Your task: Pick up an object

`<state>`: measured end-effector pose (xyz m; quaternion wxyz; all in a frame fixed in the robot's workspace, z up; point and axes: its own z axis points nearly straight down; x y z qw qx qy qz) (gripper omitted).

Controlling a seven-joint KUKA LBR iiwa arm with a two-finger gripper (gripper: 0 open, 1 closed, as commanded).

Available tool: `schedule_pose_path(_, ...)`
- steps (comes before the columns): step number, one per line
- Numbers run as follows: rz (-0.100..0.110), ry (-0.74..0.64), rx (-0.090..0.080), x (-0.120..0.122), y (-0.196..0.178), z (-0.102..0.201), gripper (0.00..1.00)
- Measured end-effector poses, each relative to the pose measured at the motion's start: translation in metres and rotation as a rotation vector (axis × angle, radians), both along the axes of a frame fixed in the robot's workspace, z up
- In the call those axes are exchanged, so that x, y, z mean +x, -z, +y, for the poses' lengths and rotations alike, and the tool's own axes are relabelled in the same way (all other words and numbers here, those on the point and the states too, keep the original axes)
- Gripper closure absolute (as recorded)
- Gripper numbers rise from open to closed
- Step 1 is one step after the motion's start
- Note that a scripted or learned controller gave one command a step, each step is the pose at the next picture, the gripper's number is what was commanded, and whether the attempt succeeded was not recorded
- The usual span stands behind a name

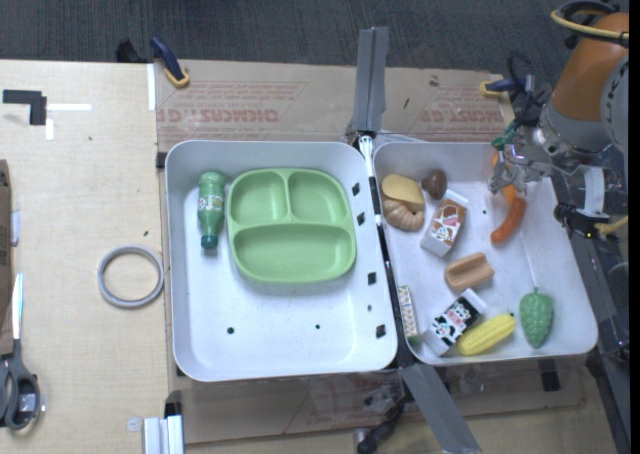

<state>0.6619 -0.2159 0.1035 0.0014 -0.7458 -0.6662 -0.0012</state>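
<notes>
My gripper [508,178] hangs over the far right part of the right bin [560,242], at the end of the grey arm with the orange band [588,72]. Its tip sits right at the upper end of an orange carrot-like piece [507,221], which lies slanted on the bin floor. Whether they touch is unclear. Left of it are a small printed carton [446,225], a brown round piece [434,182], a yellow wedge [402,188] and a bread roll [404,214].
Nearer the front of the right bin lie a hot-dog bun [468,269], a cow-print carton [453,322], a corn cob [486,334] and a green fruit [536,317]. The left bin [270,332] holds a green divided plate [292,224] and a green bottle [210,207]. A tape ring [130,275] lies on the bench.
</notes>
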Motion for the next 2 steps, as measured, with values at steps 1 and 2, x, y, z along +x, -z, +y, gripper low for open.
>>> schedule_pose_path(1,0.002,-0.001,-0.001,0.0,-0.009,0.0,1.0)
schedule_pose_path(2,0.0,0.0,-0.004,-0.003,-0.091,0.074,1.0)
